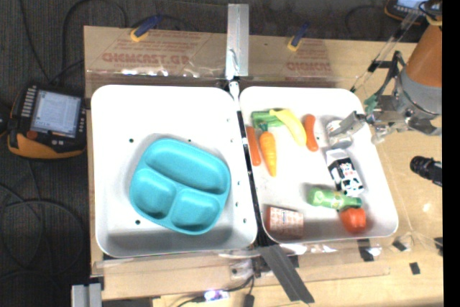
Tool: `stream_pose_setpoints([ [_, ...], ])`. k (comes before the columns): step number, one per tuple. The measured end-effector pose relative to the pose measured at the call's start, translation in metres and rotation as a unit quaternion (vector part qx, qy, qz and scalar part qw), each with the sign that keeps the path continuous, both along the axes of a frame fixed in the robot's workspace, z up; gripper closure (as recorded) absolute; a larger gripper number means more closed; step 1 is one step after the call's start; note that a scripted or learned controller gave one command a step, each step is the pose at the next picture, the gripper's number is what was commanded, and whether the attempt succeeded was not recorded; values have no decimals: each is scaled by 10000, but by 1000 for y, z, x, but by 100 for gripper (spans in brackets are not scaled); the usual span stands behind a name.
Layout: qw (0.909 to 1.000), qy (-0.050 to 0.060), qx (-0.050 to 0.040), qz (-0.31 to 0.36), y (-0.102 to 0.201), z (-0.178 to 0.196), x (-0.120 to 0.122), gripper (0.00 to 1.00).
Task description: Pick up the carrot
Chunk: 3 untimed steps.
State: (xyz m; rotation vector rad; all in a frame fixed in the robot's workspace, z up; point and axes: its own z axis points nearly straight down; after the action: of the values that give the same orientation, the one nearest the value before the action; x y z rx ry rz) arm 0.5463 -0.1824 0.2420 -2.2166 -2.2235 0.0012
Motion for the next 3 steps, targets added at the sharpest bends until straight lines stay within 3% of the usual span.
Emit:
stream_pose_setpoints([
  [1,9984,1,-1,574,57,-96,55,0],
  [2,9998,-81,-45,-158,81,-152,71,0],
  [3,9999,-72,-32,-153,82,-143,72,100],
])
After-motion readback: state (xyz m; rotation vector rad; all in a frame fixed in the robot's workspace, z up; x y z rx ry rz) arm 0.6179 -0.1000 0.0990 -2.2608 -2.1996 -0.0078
